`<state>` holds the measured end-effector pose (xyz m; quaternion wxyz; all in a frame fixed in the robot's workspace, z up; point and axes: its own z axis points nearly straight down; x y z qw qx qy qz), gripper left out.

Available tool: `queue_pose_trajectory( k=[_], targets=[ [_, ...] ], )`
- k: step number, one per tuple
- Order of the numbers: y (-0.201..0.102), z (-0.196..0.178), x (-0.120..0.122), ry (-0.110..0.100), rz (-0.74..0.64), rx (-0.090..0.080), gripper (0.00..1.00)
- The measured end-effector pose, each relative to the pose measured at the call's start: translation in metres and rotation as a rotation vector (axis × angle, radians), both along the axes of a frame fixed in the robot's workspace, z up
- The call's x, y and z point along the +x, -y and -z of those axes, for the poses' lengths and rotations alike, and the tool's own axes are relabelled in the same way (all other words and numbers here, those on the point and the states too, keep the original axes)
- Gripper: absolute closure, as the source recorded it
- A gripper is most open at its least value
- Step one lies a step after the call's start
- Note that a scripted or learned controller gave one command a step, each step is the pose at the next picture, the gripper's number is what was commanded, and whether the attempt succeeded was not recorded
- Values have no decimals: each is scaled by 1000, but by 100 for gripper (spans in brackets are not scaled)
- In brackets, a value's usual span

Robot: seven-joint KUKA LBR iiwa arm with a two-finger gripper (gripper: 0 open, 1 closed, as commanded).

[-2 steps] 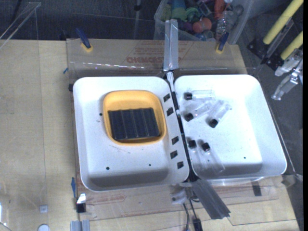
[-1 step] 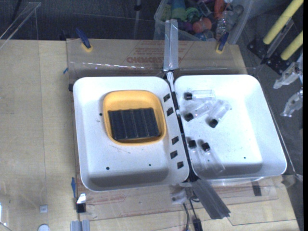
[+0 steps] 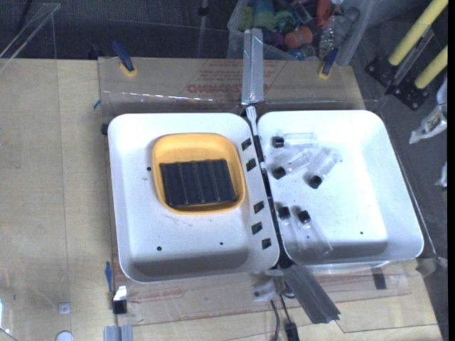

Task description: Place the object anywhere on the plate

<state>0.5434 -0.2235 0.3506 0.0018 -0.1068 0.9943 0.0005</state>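
**Bench** (image 3: 57, 190): pale wood, carrying two white bins side by side. All items lie on the far side from the pincer and are listed left to right.

1. **Left bin** (image 3: 128, 247): the bin farthest from the pincer. It holds the **yellow plate** (image 3: 163, 148), which has rounded corners and lies flat. A **dark ribbed slab** (image 3: 197, 182) lies on the plate and covers most of its floor. Bare rim is left all round.
2. **Right bin** (image 3: 370, 219): the bin nearer the pincer. It holds several **clear vials** (image 3: 323, 165) with black caps, all lying on their sides. They are loosely scattered in the half of the bin away from the pincer. One of them is judged to be the task's object, and none is on the plate.
3. **Pincer** (image 3: 432, 125): probably the pale shape beyond the right bin's outer rim, well apart from the vials. I cannot tell whether it is spread or pressed together.

**Step in hand:** judged to be the start, with nothing yet picked up.

**Next move calls for:** a reach over the near rim and down onto a single vial lying apart from its neighbours. The vial should be gripped across its barrel, since clear round plastic is likely to roll. It then has to be carried past the rims between the bins to the plate.
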Motion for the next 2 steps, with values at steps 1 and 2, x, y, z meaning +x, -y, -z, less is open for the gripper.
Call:
queue_pose_trajectory(
  k=[1, 2],
  targets=[
    [0, 12, -29, 1, -337, -1, 0],
    [0, -12, -51, 5, -412, -4, 0]
  ],
)
